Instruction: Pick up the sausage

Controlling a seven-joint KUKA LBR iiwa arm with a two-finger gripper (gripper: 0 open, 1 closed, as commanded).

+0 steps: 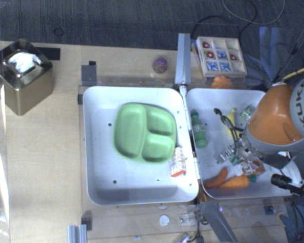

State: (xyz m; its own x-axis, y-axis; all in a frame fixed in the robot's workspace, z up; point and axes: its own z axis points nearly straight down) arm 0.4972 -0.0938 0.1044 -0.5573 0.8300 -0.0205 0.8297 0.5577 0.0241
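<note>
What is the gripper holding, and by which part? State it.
Cannot be told: the gripper sits low in the right white bin, above the reddish-brown sausage, but clutter hides any hold.

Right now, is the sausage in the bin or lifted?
In the bin: the sausage lies on the right bin's floor beside the carrot.

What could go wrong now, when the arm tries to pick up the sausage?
1. The sausage lies against the carrot, so the gripper may take the carrot or both.
2. The sausage sits near the right bin's front wall, so a finger might hit the rim.
3. Clutter beside the gripper may be pushed onto the sausage.
</note>
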